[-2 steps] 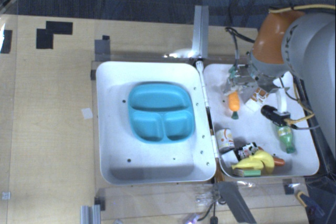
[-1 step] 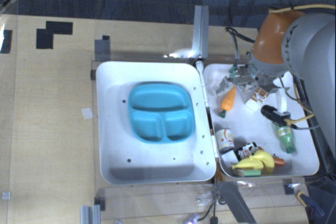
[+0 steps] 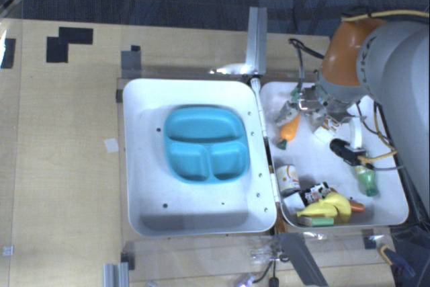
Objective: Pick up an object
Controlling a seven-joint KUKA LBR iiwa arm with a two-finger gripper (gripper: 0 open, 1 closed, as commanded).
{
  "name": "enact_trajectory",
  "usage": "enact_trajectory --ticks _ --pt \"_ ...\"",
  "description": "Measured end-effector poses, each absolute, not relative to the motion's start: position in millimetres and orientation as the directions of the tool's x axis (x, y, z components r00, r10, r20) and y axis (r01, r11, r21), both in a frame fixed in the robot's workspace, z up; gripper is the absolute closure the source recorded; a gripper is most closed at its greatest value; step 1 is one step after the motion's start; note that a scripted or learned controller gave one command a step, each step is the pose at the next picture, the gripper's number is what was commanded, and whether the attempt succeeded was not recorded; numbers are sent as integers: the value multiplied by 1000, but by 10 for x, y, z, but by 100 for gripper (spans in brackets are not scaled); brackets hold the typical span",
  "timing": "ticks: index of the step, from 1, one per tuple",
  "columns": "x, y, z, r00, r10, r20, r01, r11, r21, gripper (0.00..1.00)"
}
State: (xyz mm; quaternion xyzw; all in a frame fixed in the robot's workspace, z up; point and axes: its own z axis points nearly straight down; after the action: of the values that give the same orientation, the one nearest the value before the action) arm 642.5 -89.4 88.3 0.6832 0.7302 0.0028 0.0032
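My gripper [image 3: 300, 106] hangs over the back left part of the right bin [image 3: 396, 215]. An orange carrot-shaped toy [image 3: 289, 127] with a green tip lies right below it, slanting toward the bin's left wall. From this angle I cannot make out whether the gripper touches the toy. Toward the front of the same bin lie a white can [image 3: 287, 176], a yellow banana [image 3: 326, 208] and a small black and white item [image 3: 313, 193]. A green bottle [image 3: 366, 181] sits at the right side.
The left bin [image 3: 134, 144] holds a blue divided tray [image 3: 205, 143] in its middle. A small white piece [image 3: 322, 133] lies right of the carrot toy. The grey arm with its orange band [image 3: 342, 54] covers the right bin's back right corner.
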Motion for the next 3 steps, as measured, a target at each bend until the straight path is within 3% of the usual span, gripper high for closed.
enact_trajectory --ticks 1,2,3 --pt "6713 -1099 947 -191 982 -3 981 191 9 0" --pt "6327 -972 885 -54 999 -1 998 54 10 0" --pt "6353 -958 1014 -57 998 1 998 57 16 100"
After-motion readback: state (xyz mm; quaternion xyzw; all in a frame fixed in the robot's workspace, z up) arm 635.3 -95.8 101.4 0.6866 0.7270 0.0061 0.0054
